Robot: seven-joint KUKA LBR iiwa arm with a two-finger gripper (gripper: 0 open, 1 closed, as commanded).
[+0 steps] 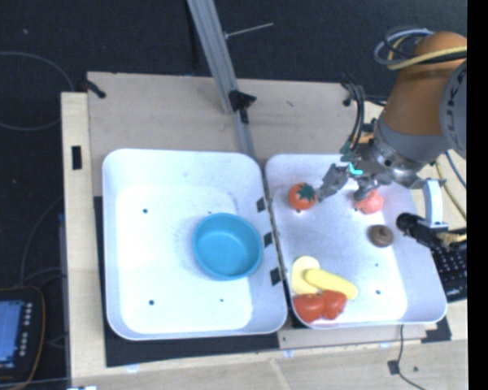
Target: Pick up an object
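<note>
The two-finger gripper (351,184) hangs spread and holding nothing over the right white bin (415,299), between a small red tomato-shaped toy (300,197) and a pink round object (371,202); no writing is legible.

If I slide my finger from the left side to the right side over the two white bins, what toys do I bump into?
Blue bowl → tomato → pink toy → small brown thing. I skipped the banana and red pepper, since they overlap.

No legible text, seemingly, anywhere.
</note>
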